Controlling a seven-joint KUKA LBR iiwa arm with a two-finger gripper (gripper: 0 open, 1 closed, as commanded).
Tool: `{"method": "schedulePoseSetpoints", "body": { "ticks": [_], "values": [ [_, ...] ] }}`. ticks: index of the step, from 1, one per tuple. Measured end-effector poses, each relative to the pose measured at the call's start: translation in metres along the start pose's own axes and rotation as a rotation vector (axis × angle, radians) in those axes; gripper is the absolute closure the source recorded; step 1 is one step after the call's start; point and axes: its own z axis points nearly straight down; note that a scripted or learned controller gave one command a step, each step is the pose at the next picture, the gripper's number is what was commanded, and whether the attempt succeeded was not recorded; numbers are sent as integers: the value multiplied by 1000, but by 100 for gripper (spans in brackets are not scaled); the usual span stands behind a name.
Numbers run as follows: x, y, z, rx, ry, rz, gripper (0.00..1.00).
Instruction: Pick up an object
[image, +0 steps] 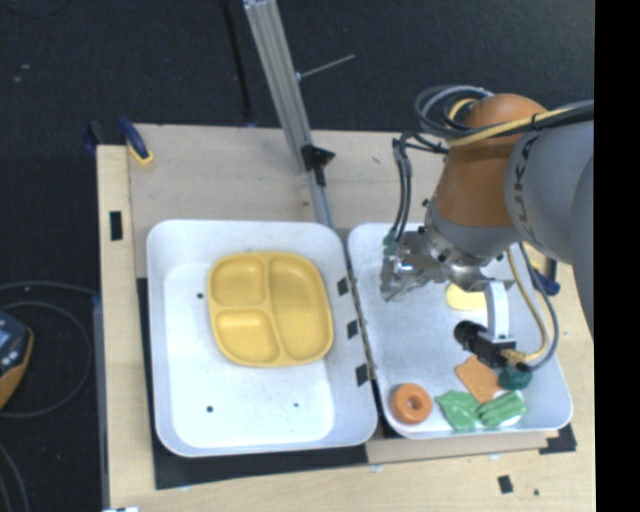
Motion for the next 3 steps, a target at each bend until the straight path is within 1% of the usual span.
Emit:
{"method": "schedulePoseSetpoints", "body": {
  "ticks": [1,2,3],
  "values": [
    [47,11,5,1,0,1,100],
    [102,14,10,1,0,0,100],
    [98,14,9,1,-2,5,0]
  ]
}}
